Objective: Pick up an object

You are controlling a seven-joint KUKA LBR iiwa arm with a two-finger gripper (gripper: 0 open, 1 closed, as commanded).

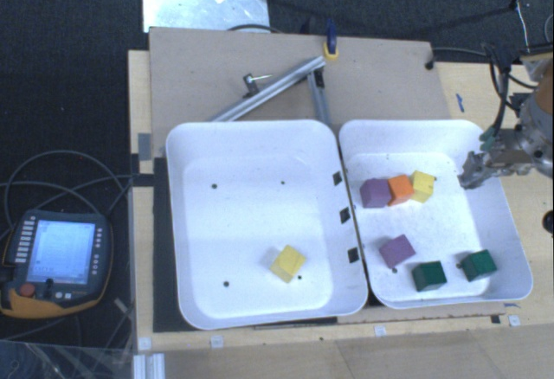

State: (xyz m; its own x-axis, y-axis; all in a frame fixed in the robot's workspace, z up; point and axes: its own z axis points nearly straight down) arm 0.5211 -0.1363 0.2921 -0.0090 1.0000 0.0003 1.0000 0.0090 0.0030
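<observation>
Gripper [474, 171]: at the right edge of the view, over the right rim of the right bin, near its upper right corner; whether it is open or closed cannot be told; no block is seen in it
Arm [537, 122]: comes in from the right, grey, with some orange at the frame edge; dark cables run above it
Right bin [502, 221]: shallow, white, holding six blocks
Small yellow block [423, 186]: the block nearest the gripper, in the upper middle of the right bin, touching the orange block at its left
Orange block [400, 189]: between the small yellow block and the upper purple block, touching both, the three forming a row
Upper purple block [375, 193]: left end of that row, near the bin's left wall
Lower purple block [397, 250]: alone in the lower middle of the right bin, apart from the row
Left green block [428, 275]: near the front rim, just right of and below the lower purple block
Right green block [478, 265]: near the front right corner, beside the left green block but not touching it
Left bin [195, 195]: white, side by side with the right bin
Large yellow block [288, 263]: single item in the left bin, lower right part, tilted
Metal bars [277, 87]: on the brown board behind the bins
Handheld control pad [56, 260]: on the dark floor at far left, with cables
</observation>
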